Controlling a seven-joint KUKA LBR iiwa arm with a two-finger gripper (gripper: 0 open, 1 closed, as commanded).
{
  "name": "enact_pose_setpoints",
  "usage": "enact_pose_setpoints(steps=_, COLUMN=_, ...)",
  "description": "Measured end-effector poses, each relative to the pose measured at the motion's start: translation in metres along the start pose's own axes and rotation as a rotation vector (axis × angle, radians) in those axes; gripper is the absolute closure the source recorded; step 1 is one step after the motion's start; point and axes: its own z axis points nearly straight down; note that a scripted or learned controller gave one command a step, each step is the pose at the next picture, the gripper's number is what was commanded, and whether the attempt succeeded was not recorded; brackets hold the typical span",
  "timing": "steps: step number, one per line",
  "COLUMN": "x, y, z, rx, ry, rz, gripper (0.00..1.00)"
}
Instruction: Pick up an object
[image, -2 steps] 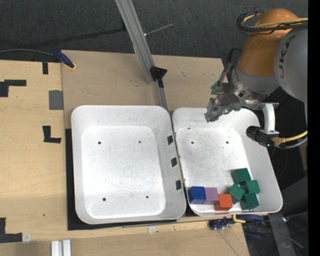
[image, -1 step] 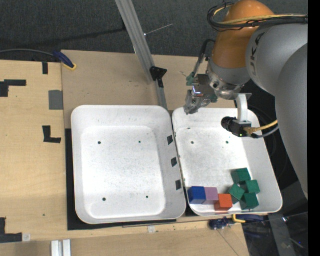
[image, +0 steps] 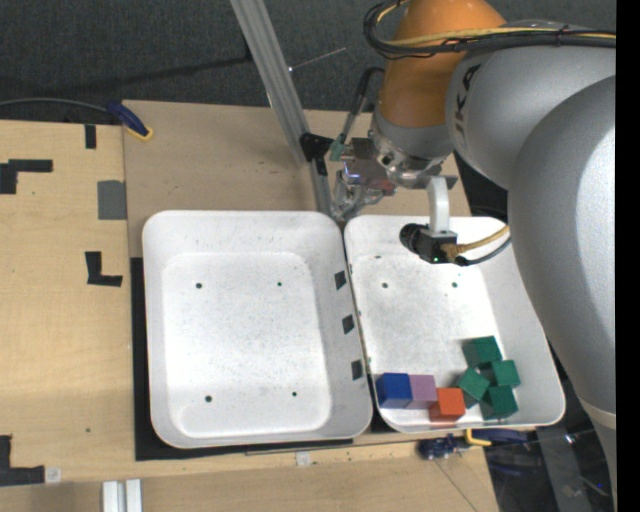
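1. Blue block, purple block, orange block and green blocks clustered in the right bin, well apart from the claw, toward the camera.
2. The claw hung by that bin's far corner; whether it was spread or pressed together could not be told.
3. Best target was probably the blue block at the cluster's edge.

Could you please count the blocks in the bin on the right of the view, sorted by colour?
Green blocks: 4
Blue block: 1
Purple block: 1
Orange block: 1
Total: 7
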Motion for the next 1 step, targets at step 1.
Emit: enact_pose_setpoints(steps=1, x=0.0415, y=0.0181, z=0.0258, rx=0.003, ry=-0.001, rz=0.002, gripper=1.00)
